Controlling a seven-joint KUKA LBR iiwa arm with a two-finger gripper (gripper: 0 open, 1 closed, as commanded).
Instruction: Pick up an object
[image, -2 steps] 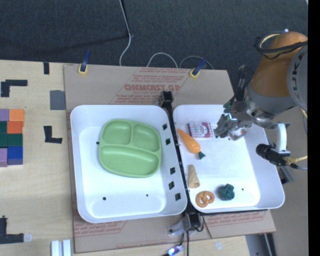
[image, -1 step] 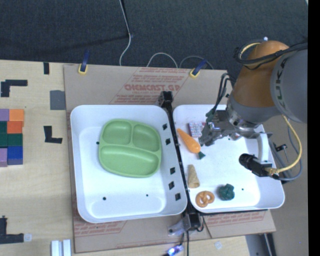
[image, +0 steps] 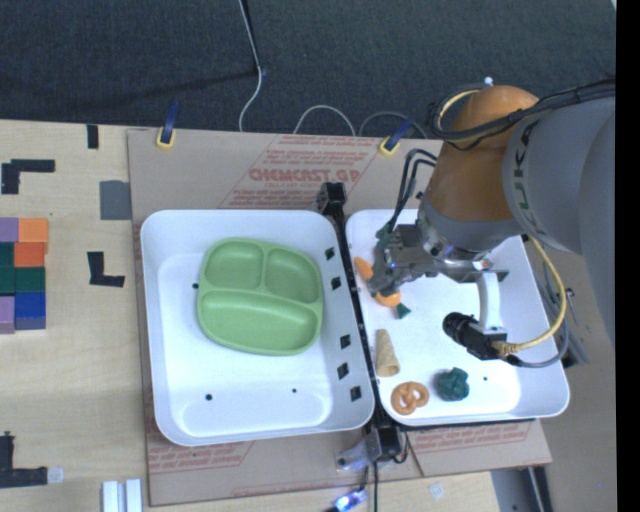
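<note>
White bins sit side by side on the table (image: 80, 400). Left bin (image: 170, 330): holds a green divided plate (image: 262, 296). Right bin (image: 535, 395): holds an orange carrot-like toy (image: 385, 296) near its left wall, a tan cone (image: 386, 352), a brown pretzel (image: 408, 397) and a dark green toy (image: 454, 383). End effector (image: 392, 268): hangs low over the orange toy; whether it is parted or closed on anything cannot be told.
</note>
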